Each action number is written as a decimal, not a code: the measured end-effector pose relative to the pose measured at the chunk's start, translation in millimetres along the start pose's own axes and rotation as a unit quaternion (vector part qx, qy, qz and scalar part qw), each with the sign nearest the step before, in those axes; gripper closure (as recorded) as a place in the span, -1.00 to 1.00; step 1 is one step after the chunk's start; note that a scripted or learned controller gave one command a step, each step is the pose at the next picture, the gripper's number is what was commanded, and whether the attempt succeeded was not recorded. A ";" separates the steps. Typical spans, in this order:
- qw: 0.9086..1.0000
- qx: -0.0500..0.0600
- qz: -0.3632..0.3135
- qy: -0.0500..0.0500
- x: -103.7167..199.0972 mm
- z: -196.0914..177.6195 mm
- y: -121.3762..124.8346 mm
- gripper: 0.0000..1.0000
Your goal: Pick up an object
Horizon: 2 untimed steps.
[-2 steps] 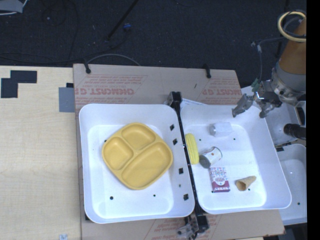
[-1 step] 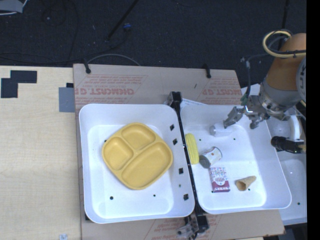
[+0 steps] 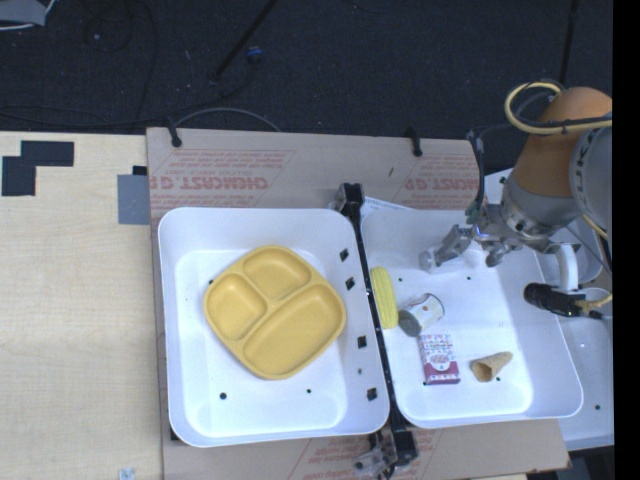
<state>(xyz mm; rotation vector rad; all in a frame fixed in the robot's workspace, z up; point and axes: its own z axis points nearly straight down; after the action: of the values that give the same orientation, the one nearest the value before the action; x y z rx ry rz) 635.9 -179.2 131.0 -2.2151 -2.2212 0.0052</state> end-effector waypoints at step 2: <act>1.000 -0.001 0.000 0.000 0.9 33.1 0.4 1.00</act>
<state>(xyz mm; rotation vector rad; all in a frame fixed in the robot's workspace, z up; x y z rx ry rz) 636.1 -178.3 97.9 -2.2156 -2.2235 0.0029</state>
